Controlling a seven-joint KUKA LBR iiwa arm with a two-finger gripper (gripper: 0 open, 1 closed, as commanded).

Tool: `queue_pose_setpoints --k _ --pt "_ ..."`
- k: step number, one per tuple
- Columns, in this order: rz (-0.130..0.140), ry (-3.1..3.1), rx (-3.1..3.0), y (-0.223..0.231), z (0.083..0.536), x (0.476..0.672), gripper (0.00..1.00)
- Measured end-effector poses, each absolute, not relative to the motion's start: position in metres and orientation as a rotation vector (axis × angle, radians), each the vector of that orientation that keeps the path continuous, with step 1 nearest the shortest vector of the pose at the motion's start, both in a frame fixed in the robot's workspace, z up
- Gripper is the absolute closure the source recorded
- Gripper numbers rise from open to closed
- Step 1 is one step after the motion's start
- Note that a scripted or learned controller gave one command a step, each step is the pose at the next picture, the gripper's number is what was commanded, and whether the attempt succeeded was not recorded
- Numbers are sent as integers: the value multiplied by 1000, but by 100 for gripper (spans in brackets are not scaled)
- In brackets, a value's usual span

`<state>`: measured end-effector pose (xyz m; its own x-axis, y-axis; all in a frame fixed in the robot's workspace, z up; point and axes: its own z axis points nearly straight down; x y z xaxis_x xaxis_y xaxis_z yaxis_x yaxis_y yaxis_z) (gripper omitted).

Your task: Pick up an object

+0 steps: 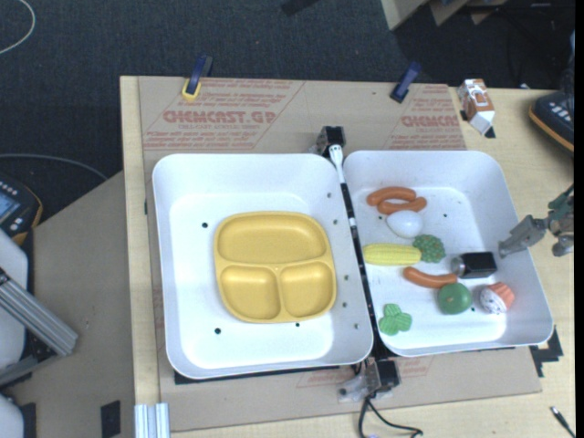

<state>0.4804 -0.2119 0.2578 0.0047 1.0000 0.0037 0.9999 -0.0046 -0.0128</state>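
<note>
While poised over the right-hand rim of the right bin (438,173), sits low and grey at the view's right side: end effector (522,235), tip pointing left and down toward the bin's floor. Holds nothing visible. Touches nothing that can be made out. Too small and too dim to tell how far open; cannot tell its state.

Nearest to it, just left and a little below: black block (477,264), apart from the tip. Below that, near the bin's front right corner: red-and-white piece (495,297), with green ball (453,298) just beside it on the left. Touching or nearly touching the ball from above: lower sausage (429,277).

Further left, well apart from the end effector: broccoli (428,246), yellow corn cob (391,255) lying crosswise, white egg (404,223), and upper sausage (392,196) curled just above the egg. Near the front left of the same bin: green leafy piece (394,318).

Across the divide, in the left bin (173,245): yellow divided plate (274,265), flat and roughly centred, far from the end effector.

Both bins side by side on the counter (146,153).
</note>
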Motion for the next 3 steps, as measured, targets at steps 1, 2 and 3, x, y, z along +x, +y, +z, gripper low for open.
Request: queue_pose_setpoints --k 1,2,3 --pt "0 -2222 -2221 -211 264 483 0" --pt "3 -2216 -2219 -221 209 483 0" --pt "2 -2217 -2217 -210 154 484 0"
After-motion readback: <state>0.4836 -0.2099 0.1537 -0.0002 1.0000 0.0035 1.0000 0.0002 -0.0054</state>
